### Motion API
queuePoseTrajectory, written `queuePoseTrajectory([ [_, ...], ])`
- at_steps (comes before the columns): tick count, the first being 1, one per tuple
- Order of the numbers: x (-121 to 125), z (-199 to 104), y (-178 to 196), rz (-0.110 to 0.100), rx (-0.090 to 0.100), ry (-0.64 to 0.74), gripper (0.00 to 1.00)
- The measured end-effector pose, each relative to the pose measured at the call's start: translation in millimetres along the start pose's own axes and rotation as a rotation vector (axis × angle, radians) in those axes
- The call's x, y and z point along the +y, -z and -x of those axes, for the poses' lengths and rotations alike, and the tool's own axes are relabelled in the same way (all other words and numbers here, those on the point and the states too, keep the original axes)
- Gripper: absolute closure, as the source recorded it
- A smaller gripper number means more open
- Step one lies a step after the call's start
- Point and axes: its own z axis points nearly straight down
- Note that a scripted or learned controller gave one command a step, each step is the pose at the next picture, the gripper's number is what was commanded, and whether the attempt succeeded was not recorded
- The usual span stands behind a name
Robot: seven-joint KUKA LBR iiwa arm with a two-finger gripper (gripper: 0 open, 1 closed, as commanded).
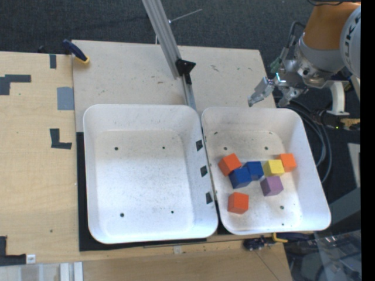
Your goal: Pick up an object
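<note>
Several small cubes lie in the right bin (304, 145): an orange cube (229, 163), two blue cubes (240, 177) (255, 169) touching each other, a yellow cube (273, 167), a small orange cube (287, 161), a purple cube (271, 185) and a red-orange cube (238, 202) a little apart toward the front. My gripper (270, 94) hangs over the bench just beyond the right bin's far rim, well above and behind the cubes. It is open, with nothing between its fingers.
The left bin (94, 157) stands beside the right one, their rims touching. A slanted metal rail (167, 34) runs down to the gap between the bins. Black cables (328, 133) hang to the right of the right bin.
</note>
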Motion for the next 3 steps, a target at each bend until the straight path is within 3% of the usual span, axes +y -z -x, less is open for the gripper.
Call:
queuePoseTrajectory([
  [1,0.7,0.2,3.4,0.005,-0.002,0.001,0.00],
  [3,-9.8,3.9,-124.0,-0.002,-0.002,0.000,0.00],
])
